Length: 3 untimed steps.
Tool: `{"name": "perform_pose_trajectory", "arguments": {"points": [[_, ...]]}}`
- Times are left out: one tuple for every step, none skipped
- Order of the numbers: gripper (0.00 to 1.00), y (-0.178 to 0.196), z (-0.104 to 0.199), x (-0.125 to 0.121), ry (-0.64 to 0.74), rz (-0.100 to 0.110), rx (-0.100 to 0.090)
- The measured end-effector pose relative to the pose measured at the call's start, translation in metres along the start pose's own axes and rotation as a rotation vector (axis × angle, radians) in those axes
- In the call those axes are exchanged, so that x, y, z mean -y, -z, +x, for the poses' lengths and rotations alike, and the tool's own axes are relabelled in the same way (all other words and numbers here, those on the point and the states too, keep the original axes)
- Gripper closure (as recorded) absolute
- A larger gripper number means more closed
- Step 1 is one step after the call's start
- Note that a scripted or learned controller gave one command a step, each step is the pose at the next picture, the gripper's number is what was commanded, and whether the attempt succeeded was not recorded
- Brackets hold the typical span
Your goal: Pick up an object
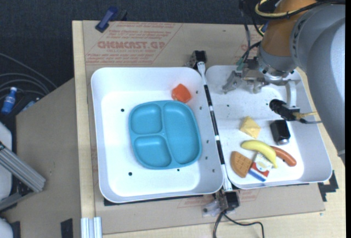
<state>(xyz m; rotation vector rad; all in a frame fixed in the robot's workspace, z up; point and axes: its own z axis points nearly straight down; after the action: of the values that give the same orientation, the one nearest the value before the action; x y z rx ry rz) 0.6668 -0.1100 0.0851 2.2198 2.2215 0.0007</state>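
**Gripper parked over bare bin floor, nothing grabbed yet**

Gripper [245, 81] sits over the far end of the right bin [307, 174], near its upper-left corner. Fingers look spread fairly wide, nothing between them. Bin floor under it looks bare.

Candidates are all clustered at the near end of the same bin, well apart from the gripper:
- yellow wedge block [250, 127], alone, closest to the gripper
- black block [281, 131], just beside the wedge
- banana [262, 151], touching or overlapping the red sausage [285, 156]
- brown waffle-like piece [240, 163] against a small red/white/blue item [260, 169]

Left bin [104, 138] holds the blue divided plate [163, 134] and an orange block [181, 92] beside the plate's far rim.

Risks, my read:
- Closing here grabs air; it needs to travel toward the near end first.
- Going into the banana/sausage pile: fingers could land on top of a neighbour, or nudge pieces apart instead of straddling one.
- Banana is curved and will likely roll or slip out of a two-finger pinch.
- Wedge has sloped faces; it could squirt out if pinched across them.

Lone wedge or black block look like the safest targets.
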Motion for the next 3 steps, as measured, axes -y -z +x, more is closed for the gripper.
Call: {"name": "perform_pose_trajectory", "arguments": {"points": [[0.00, -0.001, 0.000, 0.060, -0.002, 0.003, -0.001], [0.00, 0.000, 0.003, 0.002, 0.000, 0.000, 0.000], [0.00, -0.001, 0.018, 0.133, -0.002, 0.004, -0.001]]}}
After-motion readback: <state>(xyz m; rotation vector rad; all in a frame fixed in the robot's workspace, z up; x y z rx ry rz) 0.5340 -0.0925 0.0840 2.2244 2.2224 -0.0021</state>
